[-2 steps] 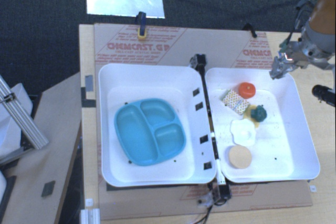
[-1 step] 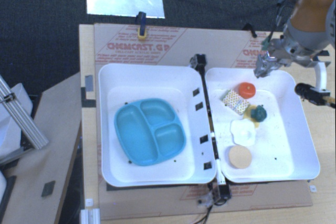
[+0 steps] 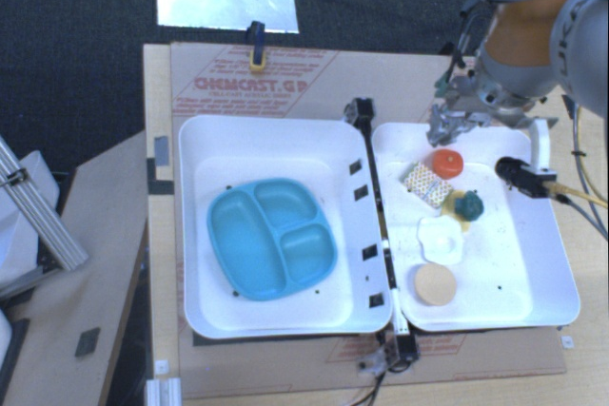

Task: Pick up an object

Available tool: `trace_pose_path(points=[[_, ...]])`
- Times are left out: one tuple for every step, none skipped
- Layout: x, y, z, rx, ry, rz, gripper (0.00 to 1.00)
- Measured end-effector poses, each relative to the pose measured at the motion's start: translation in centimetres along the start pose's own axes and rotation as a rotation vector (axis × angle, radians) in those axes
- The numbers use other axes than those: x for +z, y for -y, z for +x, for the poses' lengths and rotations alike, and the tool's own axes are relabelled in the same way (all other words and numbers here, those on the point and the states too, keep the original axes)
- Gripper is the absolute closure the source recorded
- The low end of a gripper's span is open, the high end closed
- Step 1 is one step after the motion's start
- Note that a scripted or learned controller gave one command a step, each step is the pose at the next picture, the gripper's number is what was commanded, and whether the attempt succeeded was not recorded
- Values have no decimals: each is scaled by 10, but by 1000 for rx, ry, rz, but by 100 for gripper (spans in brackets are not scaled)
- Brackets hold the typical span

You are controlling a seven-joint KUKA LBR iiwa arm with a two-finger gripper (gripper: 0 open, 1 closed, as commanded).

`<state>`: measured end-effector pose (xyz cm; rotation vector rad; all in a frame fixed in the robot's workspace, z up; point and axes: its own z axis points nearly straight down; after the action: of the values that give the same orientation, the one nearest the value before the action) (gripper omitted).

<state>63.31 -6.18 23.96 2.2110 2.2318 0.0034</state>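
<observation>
My pincer (image 3: 445, 134) hangs over the right bin (image 3: 547, 233); I cannot tell its grip state. Just below it lies the red object (image 3: 447, 164), touching nothing of mine, checkered block (image 3: 427, 184) beside it.

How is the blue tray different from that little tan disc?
The blue tray is big, roughly rectangular and split into three compartments; the tan disc is small, round and plain. The tray lies alone in the left bin; the disc lies among other small items in the right bin. Both lie flat.
</observation>
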Motion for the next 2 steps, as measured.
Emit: trace_pose_path(points=[[3, 8, 52, 0, -1, 1, 100], [-3, -4, 105, -1, -1, -2, 100]])
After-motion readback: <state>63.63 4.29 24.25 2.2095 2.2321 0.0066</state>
